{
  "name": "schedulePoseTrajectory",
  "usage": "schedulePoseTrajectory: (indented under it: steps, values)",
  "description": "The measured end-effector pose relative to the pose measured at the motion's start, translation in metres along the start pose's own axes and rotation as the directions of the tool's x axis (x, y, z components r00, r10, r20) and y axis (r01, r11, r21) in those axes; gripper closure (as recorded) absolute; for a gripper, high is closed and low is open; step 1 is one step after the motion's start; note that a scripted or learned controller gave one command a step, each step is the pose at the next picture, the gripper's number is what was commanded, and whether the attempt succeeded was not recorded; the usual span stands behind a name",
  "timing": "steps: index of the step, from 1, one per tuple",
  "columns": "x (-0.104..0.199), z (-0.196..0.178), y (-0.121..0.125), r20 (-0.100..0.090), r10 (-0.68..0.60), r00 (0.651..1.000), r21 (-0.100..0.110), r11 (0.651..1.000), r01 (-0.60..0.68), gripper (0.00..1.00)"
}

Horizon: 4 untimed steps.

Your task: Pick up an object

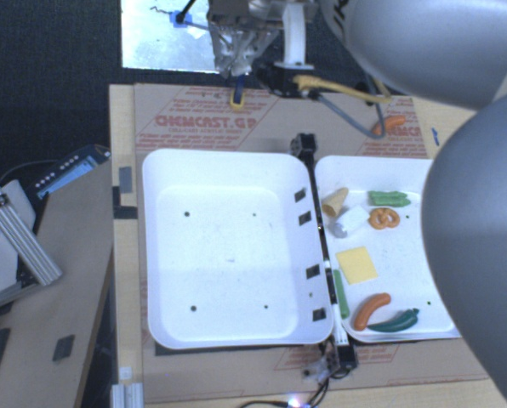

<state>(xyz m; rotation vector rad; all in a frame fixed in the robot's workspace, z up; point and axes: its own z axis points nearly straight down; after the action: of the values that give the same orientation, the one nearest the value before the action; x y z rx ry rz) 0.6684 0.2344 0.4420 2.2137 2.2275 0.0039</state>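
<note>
Toy food, a sausage (372,309) among it, lay in the right bin (436,334) while the gripper (236,66) hung beyond the bins, its state unclear. No grasp looked begun; next it needed to travel over and descend.

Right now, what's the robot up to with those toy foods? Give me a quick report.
End effector up beyond the bins, over the cardboard. Nothing picked yet: sausage, cheese slice and pretzel lie in the right bin. Arm overhangs that bin.
</note>
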Motion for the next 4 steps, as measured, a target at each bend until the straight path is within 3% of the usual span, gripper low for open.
schedulePoseTrajectory:
  steps: [1, 4]
  values:
    - [0.0, -0.007, 0.0, 0.0, 0.0, 1.0, 0.0, 1.0, 0.0, 1.0]
    - [-0.091, -0.026, 0.0, 0.001, 0.007, 1.0, 0.0, 1.0, -0.007, 1.0]
